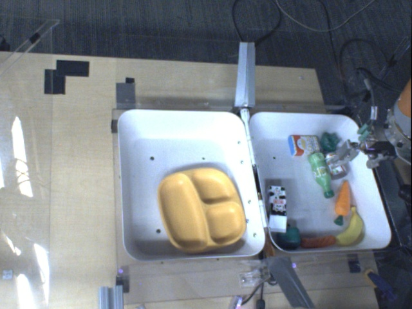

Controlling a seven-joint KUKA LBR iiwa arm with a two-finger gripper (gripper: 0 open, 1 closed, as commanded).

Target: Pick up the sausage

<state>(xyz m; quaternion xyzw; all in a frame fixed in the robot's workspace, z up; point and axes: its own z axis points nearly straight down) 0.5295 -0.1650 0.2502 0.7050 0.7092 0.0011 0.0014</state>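
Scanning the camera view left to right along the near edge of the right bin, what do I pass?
Black-and-white carton → dark green item → sausage → banana, with the carrot just above it. The gripper sits farther back, by the bin's right rim.

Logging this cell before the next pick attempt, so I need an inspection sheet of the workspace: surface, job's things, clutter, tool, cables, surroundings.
Surface: wooden bench bearing two white bins side by side, left bin and right bin.
Job's things: sausage lies along the right bin's near wall, between a dark green item and a banana.
Clutter: yellow tray in the left bin; in the right bin a carton, green bottle, carrot and small box.
Tool: tool over the right bin's far right part, away from the sausage.
Cables: black cables looped on the floor beyond the bench.
Surroundings: dark carpet.
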